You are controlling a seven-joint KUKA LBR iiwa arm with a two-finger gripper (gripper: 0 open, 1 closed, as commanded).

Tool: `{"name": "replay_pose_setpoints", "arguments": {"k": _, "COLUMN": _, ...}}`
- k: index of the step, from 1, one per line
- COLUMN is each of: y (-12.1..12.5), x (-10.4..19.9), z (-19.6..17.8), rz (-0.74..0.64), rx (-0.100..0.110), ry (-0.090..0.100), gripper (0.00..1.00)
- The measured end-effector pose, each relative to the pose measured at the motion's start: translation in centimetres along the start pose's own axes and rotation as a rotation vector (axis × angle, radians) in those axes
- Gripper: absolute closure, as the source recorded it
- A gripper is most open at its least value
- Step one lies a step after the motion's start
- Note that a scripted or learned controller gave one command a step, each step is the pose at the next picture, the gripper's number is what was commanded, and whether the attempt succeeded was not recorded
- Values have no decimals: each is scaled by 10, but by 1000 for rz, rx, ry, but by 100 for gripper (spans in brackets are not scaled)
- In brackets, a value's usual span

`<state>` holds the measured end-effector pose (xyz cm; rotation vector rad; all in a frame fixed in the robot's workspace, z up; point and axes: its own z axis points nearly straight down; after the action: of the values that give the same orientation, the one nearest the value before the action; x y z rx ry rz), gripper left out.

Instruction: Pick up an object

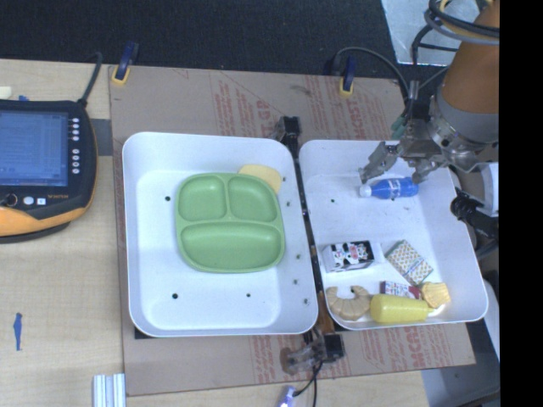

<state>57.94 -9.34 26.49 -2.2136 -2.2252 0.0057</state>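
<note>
Yellow bottle (399, 309) sits at right bin's (471, 253) front w/ croissant (350, 302); my end effector (396, 170) spread wide over blue-labelled white-capped bottle (389, 188).

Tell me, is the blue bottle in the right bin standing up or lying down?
Lying down: the blue bottle rests on its side on the right bin floor, white cap pointing left, beneath the gripper.

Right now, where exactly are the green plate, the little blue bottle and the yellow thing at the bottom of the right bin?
Green divided plate (229, 223), camera view, on its large lower compartment.
Blue bottle (394, 188), camera view, on the middle of its blue body.
Yellow object (399, 310), camera view, on the middle of its long yellow body.
</note>
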Motion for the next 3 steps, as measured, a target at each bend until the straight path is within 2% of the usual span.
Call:
{"name": "replay_pose_setpoints", "arguments": {"k": 1, "y": 22, "x": -57, "z": 78, "rz": 1, "rx": 2, "ry": -2, "gripper": 0}}
{"name": "replay_pose_setpoints", "arguments": {"k": 2, "y": 42, "x": -91, "z": 121, "rz": 0, "rx": -1, "ry": -3, "gripper": 0}}
{"name": "replay_pose_setpoints", "arguments": {"k": 3, "y": 77, "x": -112, "z": 154, "rz": 0, "rx": -1, "ry": 0, "gripper": 0}}
